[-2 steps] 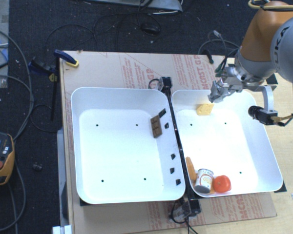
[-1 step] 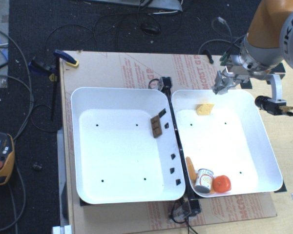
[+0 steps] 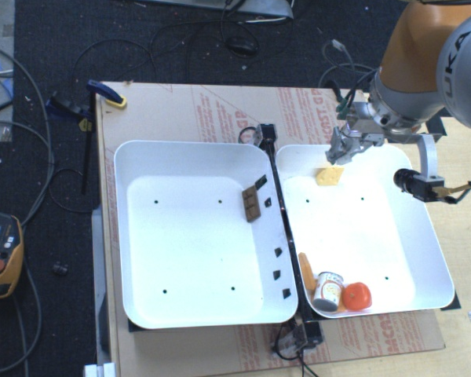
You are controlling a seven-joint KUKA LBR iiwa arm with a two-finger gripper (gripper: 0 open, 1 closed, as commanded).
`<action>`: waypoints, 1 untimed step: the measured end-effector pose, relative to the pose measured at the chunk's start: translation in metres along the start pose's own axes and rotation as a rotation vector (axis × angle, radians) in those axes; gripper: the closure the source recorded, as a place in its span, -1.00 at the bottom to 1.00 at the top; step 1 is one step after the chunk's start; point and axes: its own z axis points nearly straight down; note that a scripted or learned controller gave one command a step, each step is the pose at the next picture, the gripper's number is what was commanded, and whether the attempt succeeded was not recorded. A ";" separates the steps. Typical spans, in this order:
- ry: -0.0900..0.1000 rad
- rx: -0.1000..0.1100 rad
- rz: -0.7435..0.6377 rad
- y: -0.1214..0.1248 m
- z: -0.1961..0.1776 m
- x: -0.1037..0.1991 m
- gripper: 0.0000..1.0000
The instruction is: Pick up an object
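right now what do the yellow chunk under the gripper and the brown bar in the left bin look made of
The pale yellow blocky chunk looks like soft foam or sponge: matte, uneven edges. The dark brown segmented bar looks like moulded plastic or rubber, perhaps toy chocolate: grooved, dull. Neither is certain from this view.

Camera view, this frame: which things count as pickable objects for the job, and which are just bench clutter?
Job: yellow block under the gripper; brown bar in the left bin; orange stick, can and red ball in the right bin.

Lying about: blue clamp, cables, handheld unit.
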 end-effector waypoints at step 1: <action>0.001 0.002 -0.001 -0.030 0.015 0.049 1.00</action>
